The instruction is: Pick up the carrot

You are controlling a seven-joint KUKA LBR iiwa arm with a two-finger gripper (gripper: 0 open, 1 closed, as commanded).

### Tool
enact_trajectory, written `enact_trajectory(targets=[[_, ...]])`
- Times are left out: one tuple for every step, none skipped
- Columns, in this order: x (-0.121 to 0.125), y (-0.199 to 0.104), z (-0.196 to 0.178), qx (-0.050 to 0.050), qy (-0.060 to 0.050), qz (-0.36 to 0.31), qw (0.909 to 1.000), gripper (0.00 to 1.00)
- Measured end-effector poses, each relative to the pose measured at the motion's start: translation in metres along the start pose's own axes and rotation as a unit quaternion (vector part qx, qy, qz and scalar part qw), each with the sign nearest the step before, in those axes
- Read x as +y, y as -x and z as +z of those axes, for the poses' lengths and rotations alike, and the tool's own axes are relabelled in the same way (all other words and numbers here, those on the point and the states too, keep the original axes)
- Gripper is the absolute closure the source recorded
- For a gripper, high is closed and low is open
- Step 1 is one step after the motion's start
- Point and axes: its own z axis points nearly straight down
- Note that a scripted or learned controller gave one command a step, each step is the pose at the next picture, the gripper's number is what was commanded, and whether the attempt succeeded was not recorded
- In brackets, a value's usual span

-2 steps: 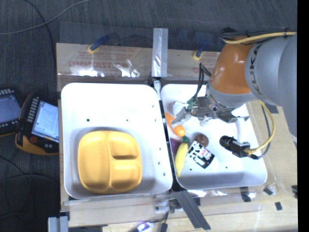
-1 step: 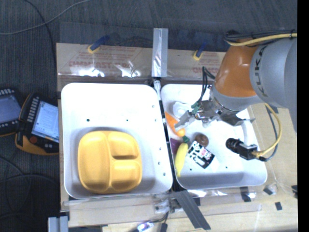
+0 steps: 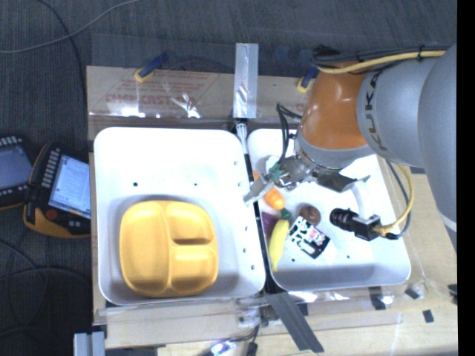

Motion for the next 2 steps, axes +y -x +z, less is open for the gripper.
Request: enact_trajectory(targets=[[0.0,0.0,0.0,0.0,0.0,0.0,1.0,0.0],[0.003,0.047,0.018,0.008,0.007,0.006,0.9999,0.0]])
